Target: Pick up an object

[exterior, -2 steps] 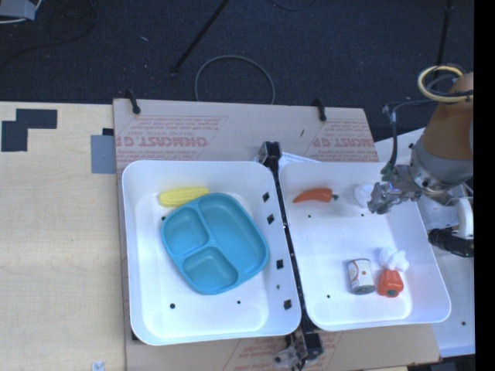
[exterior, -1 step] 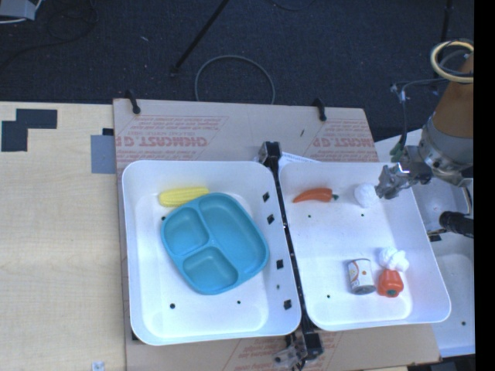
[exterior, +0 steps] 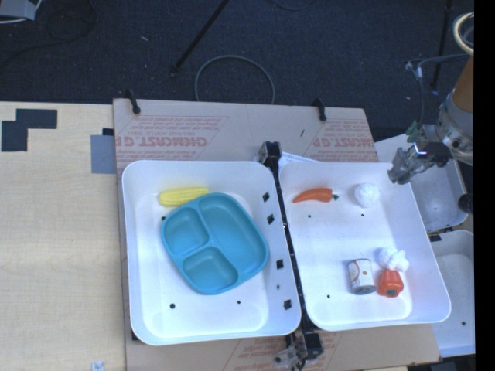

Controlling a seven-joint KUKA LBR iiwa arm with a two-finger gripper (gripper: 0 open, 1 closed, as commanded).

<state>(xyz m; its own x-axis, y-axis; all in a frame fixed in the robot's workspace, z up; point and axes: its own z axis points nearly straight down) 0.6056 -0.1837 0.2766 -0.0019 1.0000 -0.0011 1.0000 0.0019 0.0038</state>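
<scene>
hovering at the right bin's (exterior: 433, 284) far corner — claw (exterior: 404, 168), grip state unclear — cardboard (exterior: 193, 134) print mirrored, unreadable

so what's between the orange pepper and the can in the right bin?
Nothing: the camera view shows bare white bin floor between the orange pepper and the can.

Dark carpet floor (exterior: 325, 37) with cables, light wooden bench (exterior: 54, 246), cardboard sheet (exterior: 232, 134)

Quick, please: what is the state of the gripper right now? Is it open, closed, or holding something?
Gripper: it cannot be told whether open or closed; it hangs at the right bin's far right edge, with nothing visibly held.
</scene>
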